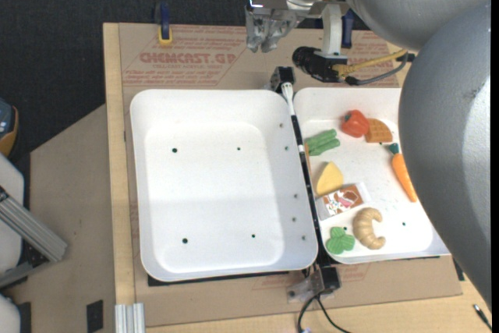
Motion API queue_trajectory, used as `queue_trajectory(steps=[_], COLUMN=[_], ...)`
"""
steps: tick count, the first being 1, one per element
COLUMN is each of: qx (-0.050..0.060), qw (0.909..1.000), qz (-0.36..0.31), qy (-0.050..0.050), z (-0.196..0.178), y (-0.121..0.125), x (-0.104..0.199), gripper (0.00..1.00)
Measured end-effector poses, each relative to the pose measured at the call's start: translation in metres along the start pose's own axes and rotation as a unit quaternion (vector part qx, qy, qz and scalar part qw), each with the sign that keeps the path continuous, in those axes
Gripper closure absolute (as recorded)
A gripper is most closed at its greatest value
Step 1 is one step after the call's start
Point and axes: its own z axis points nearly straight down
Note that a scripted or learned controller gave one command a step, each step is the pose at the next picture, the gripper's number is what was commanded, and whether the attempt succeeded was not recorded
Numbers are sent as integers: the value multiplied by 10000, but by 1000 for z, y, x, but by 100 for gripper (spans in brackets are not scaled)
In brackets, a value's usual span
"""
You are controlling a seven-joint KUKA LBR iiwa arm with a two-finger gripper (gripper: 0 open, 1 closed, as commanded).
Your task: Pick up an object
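My gripper (263, 37) hangs high above the bench, over the cardboard behind the two bins, with nothing visible between its fingers. The right bin (421, 242) holds toy foods: a red pepper (354, 123), an orange piece (379, 130), a carrot (403, 176), a green pickle (321, 143), a yellow cheese wedge (328, 178), a small packet (343, 200), a croissant (369, 227) and a green broccoli piece (340, 241). The grey arm covers that bin's right side.
The left bin (156, 168) shows its white floor with small dark holes. A black divider clip (282, 79) sits where the bins meet at the back. A blue and yellow clamp (164, 23) holds the cardboard's back edge. Cables lie behind the right bin.
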Motion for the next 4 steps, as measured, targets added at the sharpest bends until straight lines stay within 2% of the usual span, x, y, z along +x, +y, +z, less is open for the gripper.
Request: queue_trajectory(steps=[1, 3, 4], qx=[88, 84, 92], qw=[9999, 10000, 9999], qz=[50, 30, 35], qy=[-30, -22, -22], z=[-18, -94, -120], y=[4, -19, -44], x=[-30, -3, -1], gripper=[100, 100, 100])
